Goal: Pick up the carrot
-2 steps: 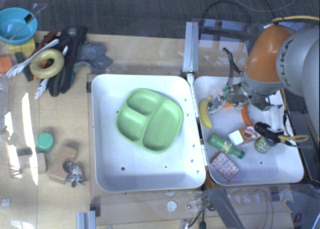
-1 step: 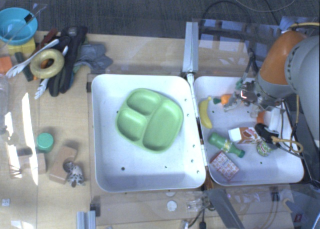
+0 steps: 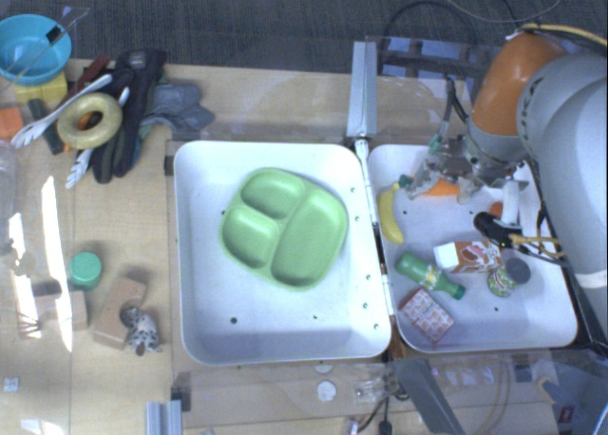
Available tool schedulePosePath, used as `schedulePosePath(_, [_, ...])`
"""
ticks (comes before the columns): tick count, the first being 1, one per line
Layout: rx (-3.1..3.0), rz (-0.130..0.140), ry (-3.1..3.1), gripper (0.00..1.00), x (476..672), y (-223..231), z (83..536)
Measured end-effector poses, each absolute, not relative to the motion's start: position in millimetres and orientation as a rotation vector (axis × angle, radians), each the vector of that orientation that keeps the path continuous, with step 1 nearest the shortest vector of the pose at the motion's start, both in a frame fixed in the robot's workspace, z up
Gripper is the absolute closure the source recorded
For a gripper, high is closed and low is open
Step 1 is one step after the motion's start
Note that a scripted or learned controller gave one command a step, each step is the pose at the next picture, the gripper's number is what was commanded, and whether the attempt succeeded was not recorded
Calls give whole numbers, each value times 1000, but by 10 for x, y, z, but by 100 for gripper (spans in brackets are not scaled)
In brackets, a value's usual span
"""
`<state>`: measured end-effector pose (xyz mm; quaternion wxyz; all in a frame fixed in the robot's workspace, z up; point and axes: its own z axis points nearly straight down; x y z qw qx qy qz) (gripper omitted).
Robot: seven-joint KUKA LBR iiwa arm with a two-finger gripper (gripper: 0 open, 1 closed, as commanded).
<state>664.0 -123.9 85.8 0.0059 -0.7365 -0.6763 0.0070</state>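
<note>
Hovering low at the right bin's [image 3: 560, 324] far edge, the gripper [image 3: 446, 175] sits right over the carrot [image 3: 440, 189]; can't tell its state; banana [image 3: 389, 215] nearby, so a glancing close could shove the carrot away.

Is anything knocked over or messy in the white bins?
Yes. In the right bin the green bottle lies on its side instead of standing, and the banana leans against the bin's left wall. The green divided plate in the left bin sits skewed.

Grey arm reaching from right, wrist bent down, gripper [image 3: 439, 175] lowered
</note>
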Motion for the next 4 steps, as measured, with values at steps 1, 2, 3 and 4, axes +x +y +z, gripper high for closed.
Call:
schedulePosePath(1, [-2293,32,-2118,100,6620,-1225,941])
schedulePosePath(2, [-2299,19,-2127,0,6653,-1222,977])
schedulePosePath(3, [-2295,25,-2126,100,6642,-1216,1081])
schedulePosePath(4, [-2290,29,-2126,100,6636,-1214,1183])
